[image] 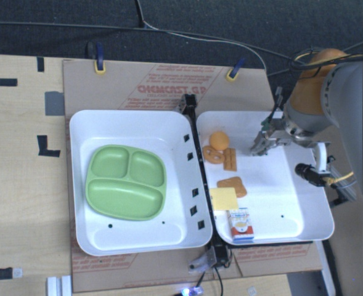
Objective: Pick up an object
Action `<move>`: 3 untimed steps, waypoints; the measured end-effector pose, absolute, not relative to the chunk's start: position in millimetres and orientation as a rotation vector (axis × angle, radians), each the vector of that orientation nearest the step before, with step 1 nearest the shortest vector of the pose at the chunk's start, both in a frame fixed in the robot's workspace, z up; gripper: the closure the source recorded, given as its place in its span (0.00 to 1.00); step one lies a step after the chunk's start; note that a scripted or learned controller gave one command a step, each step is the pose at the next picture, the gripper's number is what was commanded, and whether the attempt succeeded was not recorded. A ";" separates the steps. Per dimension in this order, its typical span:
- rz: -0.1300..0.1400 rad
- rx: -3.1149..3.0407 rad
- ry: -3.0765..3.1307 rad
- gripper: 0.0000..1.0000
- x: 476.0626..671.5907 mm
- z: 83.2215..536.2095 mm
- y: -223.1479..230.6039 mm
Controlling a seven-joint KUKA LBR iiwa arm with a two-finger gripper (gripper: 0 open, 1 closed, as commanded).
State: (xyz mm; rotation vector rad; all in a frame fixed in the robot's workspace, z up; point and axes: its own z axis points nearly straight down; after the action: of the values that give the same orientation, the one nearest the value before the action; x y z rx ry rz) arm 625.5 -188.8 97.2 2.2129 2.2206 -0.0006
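Small carton (241,224) label unreadable; "CHEMCAST GP" on board (169,90); hand (262,145) opening indiscernible.

arm: reaching in from right, wrist bent down | tool (262,145): low (fingers' state unclear)

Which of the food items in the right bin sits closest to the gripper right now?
The round orange piece, at the far end of the cluster, lies nearest the gripper. The yellow slice and the small carton lie toward the bin's near edge.
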 end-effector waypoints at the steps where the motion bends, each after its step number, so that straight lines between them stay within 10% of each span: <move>1: 0.002 2.219 2.222 1.00 628.1 139.5 -190.0; 3: 0.002 2.218 2.223 1.00 628.3 222.0 -183.6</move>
State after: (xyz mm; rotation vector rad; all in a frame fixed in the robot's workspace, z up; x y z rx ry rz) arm 628.3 -183.6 222.0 2.2185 2.2230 0.0018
